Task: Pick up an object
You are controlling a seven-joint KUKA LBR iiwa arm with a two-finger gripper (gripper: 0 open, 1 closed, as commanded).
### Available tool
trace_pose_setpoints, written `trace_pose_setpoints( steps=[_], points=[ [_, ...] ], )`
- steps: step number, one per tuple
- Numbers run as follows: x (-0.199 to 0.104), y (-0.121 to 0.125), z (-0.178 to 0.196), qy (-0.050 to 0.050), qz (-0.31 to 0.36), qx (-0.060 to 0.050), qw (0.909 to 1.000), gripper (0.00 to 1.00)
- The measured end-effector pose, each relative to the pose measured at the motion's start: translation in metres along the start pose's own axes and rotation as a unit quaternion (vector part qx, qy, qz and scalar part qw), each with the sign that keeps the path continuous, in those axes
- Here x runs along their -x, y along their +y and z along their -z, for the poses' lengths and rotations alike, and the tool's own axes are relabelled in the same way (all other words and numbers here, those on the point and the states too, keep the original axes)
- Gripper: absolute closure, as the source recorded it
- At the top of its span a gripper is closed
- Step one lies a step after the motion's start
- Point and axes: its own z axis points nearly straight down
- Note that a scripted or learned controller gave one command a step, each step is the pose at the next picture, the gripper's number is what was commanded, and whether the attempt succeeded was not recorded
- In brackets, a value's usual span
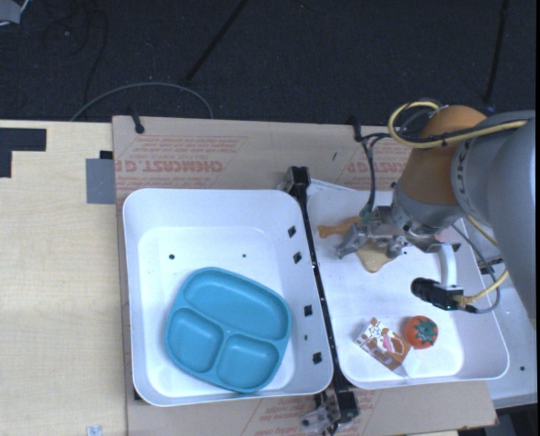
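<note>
The gripper [372, 242] hangs low over the far part of the right bin [488, 363], just beside the divider between the two bins. Directly under it lies a tan, flattish object [372, 260], with a brownish sliver [335, 230] poking out toward the divider on the bin floor; whether these are one piece or two I cannot tell. The wrist hides the grip, and I cannot tell how the hand is set or whether anything is caught in it.

The tan object looks like a light toy-food piece, probably rigid plastic and smooth, so it may skid on the white floor when pinched. My guess is that the best hold is across its narrow width, square on (a slanted pinch would likely squirt it sideways).

Near the right bin's front edge sit two other candidates: a small red round object [422, 331], likely light and prone to roll, and just beside it a flat printed packet [382, 343], thin and hard to get under.

The left bin [143, 243] holds a blue divided plate [226, 329] toward its front edge, three compartments, nothing visible in them. It is broad and shallow, and I judge it awkward for a two-finger hold except at the rim.
</note>
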Motion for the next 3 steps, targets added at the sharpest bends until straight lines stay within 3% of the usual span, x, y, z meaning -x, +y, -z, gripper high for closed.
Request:
trace_pose_setpoints(
  steps=[1, 3],
  points=[
    [0.002, 0.002, 0.014, -0.002, -0.001, 0.003, 1.0, 1.0],
    [0.006, 0.001, 0.099, 0.001, -0.001, 0.0, 1.0, 1.0]
  ],
)
